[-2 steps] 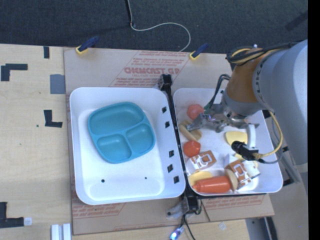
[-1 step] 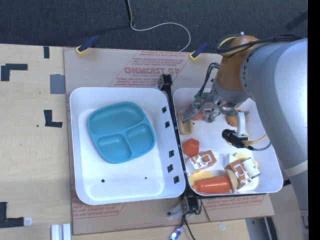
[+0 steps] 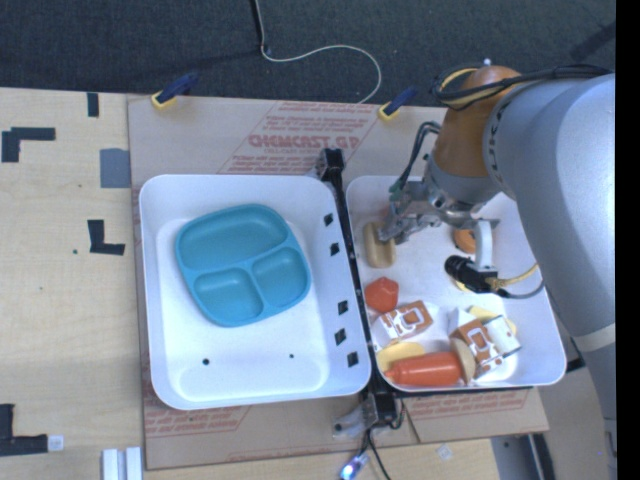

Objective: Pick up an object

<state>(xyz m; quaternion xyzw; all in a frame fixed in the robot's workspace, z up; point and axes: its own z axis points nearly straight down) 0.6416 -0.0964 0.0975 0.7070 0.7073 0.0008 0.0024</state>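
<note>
Gripper [image 3: 397,226] hung just beside the tan block [image 3: 377,246], jaw state unclear; crowded toys risked a missed grasp

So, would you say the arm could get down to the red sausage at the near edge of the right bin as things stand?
Probably yes. The red sausage lies uncovered on the floor of the right bin, open from above. A yellow piece and a toast-like piece crowd it closely, and the gripper is further back over the tan piece.
</note>
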